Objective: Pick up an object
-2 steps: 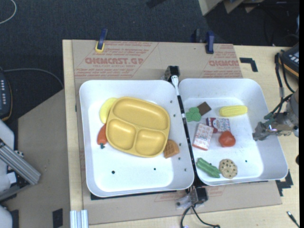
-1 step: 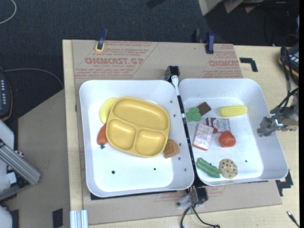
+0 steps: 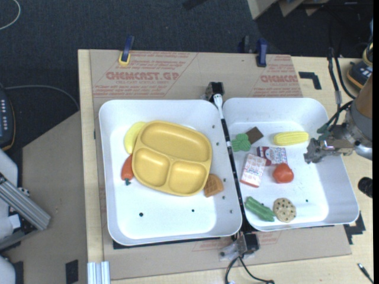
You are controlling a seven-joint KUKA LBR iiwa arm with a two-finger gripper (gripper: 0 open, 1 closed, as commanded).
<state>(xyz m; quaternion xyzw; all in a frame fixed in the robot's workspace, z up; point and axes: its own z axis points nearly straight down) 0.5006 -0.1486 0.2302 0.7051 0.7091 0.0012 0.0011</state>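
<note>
The right bin holds several toy foods: a yellow corn cob, a red tomato, a cookie, a green bean pod, a white and red carton, a red and white packet, a brown chocolate piece and a green leafy piece. My gripper hangs over the right side of this bin. It is just right of the corn cob and up and right of the tomato, touching neither. I see nothing held in it.
In the left bin lies a yellow divided plate. A yellow banana and a red pepper lie at its left edge, and a brown bread piece at its lower right. Clamps hold the board at the back.
</note>
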